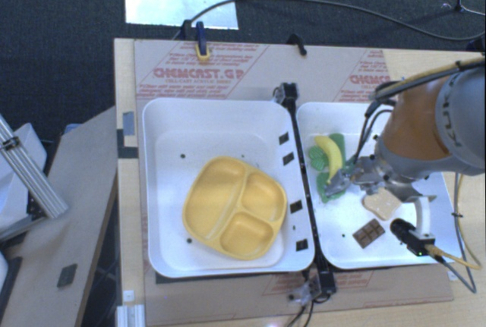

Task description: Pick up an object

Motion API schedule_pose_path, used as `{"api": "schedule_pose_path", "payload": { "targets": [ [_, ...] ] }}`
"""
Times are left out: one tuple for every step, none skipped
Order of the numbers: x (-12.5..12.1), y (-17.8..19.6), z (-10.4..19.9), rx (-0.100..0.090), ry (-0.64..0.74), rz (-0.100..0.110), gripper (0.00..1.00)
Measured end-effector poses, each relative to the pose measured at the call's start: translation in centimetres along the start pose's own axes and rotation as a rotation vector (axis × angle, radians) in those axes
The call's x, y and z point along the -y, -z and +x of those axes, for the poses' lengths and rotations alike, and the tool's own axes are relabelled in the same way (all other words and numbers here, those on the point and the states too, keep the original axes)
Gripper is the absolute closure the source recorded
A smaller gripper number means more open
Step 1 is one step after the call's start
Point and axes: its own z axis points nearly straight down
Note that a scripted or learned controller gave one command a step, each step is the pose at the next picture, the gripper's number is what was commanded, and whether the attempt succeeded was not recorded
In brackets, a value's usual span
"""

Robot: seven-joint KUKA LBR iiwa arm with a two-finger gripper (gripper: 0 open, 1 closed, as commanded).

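Hand [342, 183] low in the right bin [345, 253] now, down among the toy food at the end of the grey-and-orange arm [421, 124]. Whether it's open or closed on anything, I can't tell from this angle; the wrist bulk covers too much. Nothing looks lifted, so I'd call the pick not yet done: reach made, grasp and raise still to come.

Nearest candidates: a yellow banana [329, 152] just above the hand, its long axis running roughly up-and-down the view with a slight curve, lower tip toward the hand. Beside it, a green piece [317, 158], and more green right at the hand. A slice of toast [381, 204] lies just beside the wrist, and a brown chocolate bar [370, 234] sits nearer the front wall, tilted on a diagonal.

Over in the left bin [163, 166], a yellow divided plate [235, 206], well apart from the action.
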Motion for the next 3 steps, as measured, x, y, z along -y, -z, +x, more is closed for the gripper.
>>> {"api": "schedule_pose_path", "payload": {
  "targets": [
    [-0.2, 1.3, 0.0, 0.001, 0.001, -0.006, 1.0],
    [0.2, 6.9, -0.9, 0.002, -0.001, -0.01, 1.0],
    [-0.6, 12.2, -0.1, 0.002, 0.005, -0.011, 1.0]
  ]
}}
